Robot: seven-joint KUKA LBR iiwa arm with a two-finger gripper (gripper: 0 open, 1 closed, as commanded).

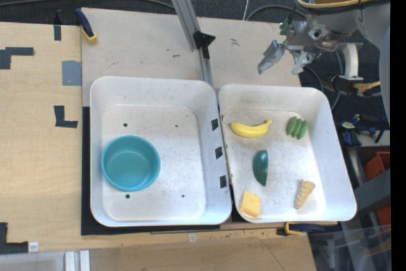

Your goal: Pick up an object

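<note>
The right bin holds a yellow banana, a green ridged vegetable, a dark green leaf-shaped piece, a yellow cheese wedge and a tan ice-cream cone. My gripper hangs above the bench just beyond the right bin's far edge, fingers spread open with nothing between them. It is well clear of all the objects.
The left bin holds a teal bowl. A grey metal post slants down to the divide between the bins. Cables lie at the back of the bench. A yellow clamp sits at the bench's far left corner.
</note>
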